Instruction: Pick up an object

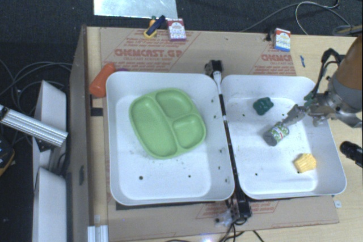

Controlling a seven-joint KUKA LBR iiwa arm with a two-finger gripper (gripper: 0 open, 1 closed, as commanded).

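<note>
In the right bin [326,178] lie three things: a small dark green object [262,105] near the back, a small grey and green can [277,133] in the middle, tipped on its side, and a yellow piece [305,163] toward the front right. My gripper [294,115] reaches in low from the right edge of this bin. Its tip is just above and to the right of the can, close to the can's upper end or touching it. The view does not show the can held.
The left bin [130,178] holds a light green divided plate [167,122]. An orange object [102,80] lies outside its back left corner. Two small red and white boxes [177,29] [282,39] and a yellow and blue item [153,26] rest on the cardboard behind the bins.
</note>
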